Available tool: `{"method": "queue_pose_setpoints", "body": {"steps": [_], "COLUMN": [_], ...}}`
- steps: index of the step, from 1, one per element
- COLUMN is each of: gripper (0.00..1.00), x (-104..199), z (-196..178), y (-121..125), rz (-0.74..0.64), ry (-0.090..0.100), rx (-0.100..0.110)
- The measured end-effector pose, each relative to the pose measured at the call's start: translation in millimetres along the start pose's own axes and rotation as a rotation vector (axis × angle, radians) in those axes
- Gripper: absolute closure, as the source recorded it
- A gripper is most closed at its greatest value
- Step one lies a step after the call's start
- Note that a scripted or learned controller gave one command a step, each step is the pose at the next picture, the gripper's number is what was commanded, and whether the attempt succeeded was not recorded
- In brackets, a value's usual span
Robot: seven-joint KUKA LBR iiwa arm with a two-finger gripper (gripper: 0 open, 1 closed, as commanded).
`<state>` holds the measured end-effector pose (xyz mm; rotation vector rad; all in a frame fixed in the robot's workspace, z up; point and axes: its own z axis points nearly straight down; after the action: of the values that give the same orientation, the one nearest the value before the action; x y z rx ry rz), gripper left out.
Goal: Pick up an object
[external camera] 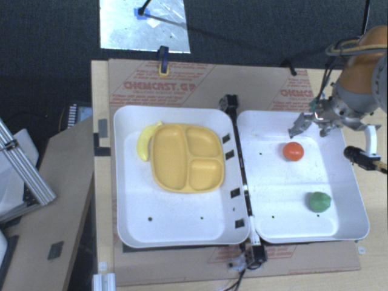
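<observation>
The gripper (pixel 313 127) hangs over the right bin's (pixel 345 223) far edge, jaws spread, near a tomato (pixel 293 151); a lime (pixel 319 201) lies nearer.

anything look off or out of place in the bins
One small oddity: a banana in the left bin lies wedged against the left rim of the yellow divided plate, partly tucked under it rather than on it. In the right bin, the orange-red ball and green object sit apart, undisturbed. Nothing looks spilled or damaged.
</observation>
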<state>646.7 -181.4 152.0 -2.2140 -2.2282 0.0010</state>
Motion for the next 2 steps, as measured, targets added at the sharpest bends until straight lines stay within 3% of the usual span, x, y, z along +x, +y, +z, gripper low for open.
{"method": "queue_pose_setpoints", "body": {"steps": [1,2], "gripper": [0.00,0.00], "x": [-0.6,-0.2], "z": [62.8,66.8], "y": [-0.6,0.5], "rz": [0.001,-0.001], "ry": [0.001,-0.001], "rx": [0.002,-0.003]}}
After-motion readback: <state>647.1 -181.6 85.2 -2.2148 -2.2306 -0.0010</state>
